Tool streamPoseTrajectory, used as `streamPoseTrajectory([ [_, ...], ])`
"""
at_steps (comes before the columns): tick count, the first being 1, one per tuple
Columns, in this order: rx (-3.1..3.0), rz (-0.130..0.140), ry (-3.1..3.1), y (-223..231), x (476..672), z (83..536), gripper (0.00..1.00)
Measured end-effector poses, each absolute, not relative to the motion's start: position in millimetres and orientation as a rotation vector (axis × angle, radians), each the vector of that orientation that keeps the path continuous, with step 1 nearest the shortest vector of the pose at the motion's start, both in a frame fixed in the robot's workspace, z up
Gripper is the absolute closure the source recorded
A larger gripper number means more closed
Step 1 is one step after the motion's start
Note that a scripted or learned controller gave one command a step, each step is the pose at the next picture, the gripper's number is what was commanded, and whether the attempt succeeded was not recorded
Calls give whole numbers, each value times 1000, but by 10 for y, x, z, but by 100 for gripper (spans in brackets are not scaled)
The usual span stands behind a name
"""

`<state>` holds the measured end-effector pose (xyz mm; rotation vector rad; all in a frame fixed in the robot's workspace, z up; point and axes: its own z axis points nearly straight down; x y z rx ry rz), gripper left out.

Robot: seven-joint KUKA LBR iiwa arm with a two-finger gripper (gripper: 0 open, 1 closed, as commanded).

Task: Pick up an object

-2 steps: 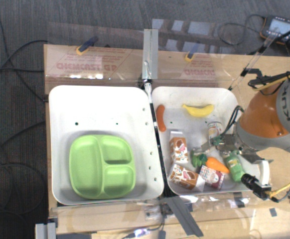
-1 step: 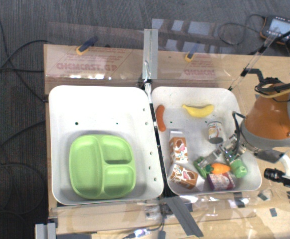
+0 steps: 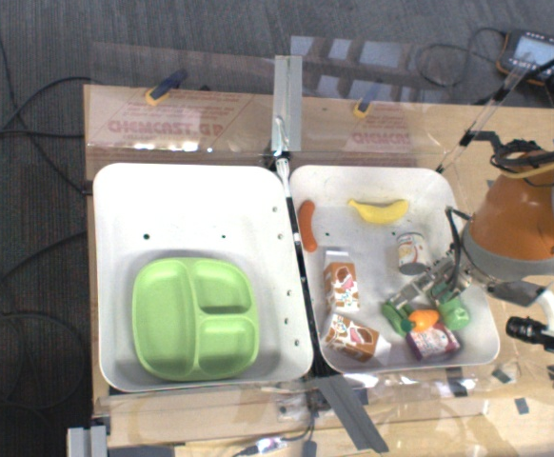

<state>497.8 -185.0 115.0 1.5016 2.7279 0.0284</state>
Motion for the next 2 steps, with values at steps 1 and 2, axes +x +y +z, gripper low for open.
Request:
streamPoseTrajectory([
  [1, 937, -1, 2986, -1826, 5440, 913, 100],
  [2, 844, 4, 3022, -1346, 5847, 2004, 100],
])
